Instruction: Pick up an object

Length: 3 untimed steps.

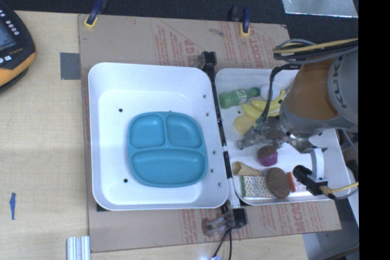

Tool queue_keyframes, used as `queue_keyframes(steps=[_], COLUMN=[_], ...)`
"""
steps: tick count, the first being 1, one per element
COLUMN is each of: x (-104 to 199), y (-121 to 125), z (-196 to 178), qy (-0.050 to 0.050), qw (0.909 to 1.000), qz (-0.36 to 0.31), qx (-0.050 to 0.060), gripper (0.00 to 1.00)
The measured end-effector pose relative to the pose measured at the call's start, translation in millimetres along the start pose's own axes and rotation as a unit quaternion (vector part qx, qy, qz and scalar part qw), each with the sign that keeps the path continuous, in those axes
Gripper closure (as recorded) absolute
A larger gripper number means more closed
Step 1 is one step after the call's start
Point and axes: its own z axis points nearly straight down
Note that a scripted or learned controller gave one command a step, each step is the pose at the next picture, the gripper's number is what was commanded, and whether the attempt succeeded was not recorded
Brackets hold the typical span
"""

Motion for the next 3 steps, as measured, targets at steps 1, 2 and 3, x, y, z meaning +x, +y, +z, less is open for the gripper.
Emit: queue_keyframes(steps=[1,2,3], x=[-34.0,59.5,10.2], y=[127.5,123.1,119.2], z=[-10.4,-116.9,-16.3], qy=[-0.002,0.001,-0.001], qw=[0.9999,0.9999,1.0000], qz=[-0.005,-0.008,-0.001], qx=[-0.013,-0.014,-0.003], gripper=[0.00,0.00,0.00])
